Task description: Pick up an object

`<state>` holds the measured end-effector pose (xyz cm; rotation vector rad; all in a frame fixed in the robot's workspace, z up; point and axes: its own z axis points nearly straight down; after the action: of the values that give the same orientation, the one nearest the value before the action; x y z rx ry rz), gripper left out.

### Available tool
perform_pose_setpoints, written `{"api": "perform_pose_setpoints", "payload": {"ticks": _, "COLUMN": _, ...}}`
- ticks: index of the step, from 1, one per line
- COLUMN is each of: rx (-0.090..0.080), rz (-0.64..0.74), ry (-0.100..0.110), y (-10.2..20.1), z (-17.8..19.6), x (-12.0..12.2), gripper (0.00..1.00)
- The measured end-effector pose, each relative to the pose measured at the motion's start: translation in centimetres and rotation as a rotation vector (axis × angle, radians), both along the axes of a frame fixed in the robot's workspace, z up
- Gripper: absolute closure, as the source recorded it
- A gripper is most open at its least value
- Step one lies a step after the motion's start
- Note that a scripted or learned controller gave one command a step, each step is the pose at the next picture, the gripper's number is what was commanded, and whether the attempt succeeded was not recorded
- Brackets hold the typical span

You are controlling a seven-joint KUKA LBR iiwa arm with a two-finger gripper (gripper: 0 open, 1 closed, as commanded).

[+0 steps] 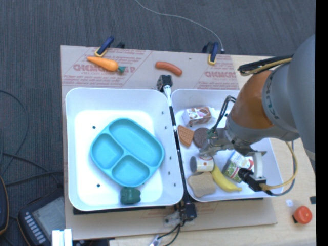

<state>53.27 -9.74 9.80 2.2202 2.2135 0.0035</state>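
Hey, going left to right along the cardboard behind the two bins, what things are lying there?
Toy carrot → sausage → blue and yellow clamp at the board's edge.

Dark grey carpet [41,14] under bench [225,68]

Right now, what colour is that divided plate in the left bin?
Light blue. The plate shows clearly in the camera view, against the white bin.

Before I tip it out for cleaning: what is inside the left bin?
The left bin holds a blue three-compartment plate, and a dark green toy vegetable lies by the bin's front wall. Whatever lies beneath the plate is covered.
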Motion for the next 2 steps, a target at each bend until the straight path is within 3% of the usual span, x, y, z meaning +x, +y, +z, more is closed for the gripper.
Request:
{"api": "perform_pose_setpoints", "payload": {"ticks": 1, "rx": 0.0, "rz": 0.0, "ry": 0.0, "y": 0.01, "z": -0.02, "x": -0.02, "gripper": 0.0}}
{"api": "perform_pose_setpoints", "payload": {"ticks": 2, "rx": 0.001, "rz": 0.0, "ry": 0.001, "y": 0.0, "z": 0.91, "x": -0.03, "gripper": 1.0}}
